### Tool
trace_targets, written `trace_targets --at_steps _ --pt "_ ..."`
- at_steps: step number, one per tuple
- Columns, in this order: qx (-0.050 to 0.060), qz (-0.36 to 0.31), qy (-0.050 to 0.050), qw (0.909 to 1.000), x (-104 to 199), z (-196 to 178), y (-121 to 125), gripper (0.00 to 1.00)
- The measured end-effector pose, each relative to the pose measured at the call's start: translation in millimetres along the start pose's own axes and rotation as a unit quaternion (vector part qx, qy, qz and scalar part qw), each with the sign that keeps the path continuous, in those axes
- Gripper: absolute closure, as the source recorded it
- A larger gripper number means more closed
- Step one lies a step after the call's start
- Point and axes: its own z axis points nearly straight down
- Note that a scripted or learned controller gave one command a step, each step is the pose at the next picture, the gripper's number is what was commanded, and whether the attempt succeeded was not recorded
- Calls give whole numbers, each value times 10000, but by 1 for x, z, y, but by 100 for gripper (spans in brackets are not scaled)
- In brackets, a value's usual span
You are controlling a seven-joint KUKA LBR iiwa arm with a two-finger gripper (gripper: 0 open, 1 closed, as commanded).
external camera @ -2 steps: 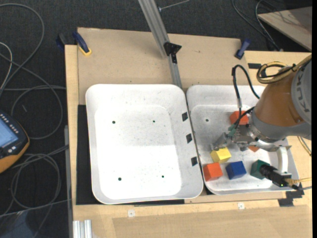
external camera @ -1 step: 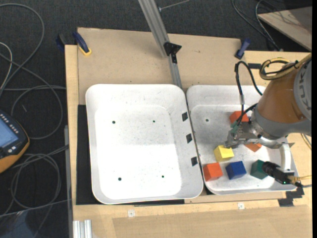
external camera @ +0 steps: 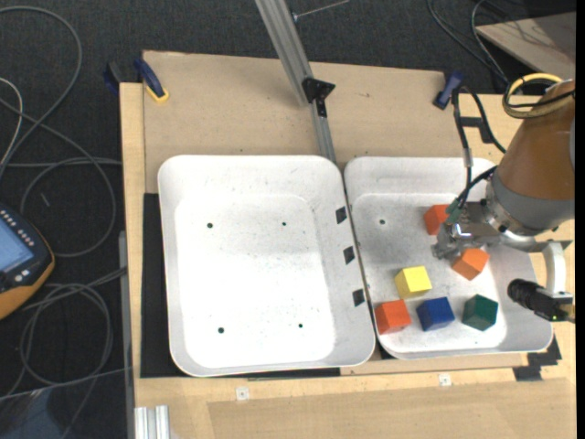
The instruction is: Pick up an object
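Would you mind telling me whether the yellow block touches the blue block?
Apart. The camera view shows white bin floor between the yellow block and the blue block.

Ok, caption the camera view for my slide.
End effector low in the right bin between two orange blocks, above yellow, blue and green cubes.

The arm runs off the right edge, so its base is cut off. The gripper hides part of an orange block behind it — its fingers are too small and blurred to read. A handheld screen is cropped at the left edge.
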Motion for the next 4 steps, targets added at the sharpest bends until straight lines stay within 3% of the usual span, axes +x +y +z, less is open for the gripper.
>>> trace_targets --at_steps 1,2,4 --pt "-4 1 0 10000 1 -60 -6 100" --pt "10 1 3 10000 1 -94 -5 100" --pt "25 -26 15 10000 109 -96 20 100"
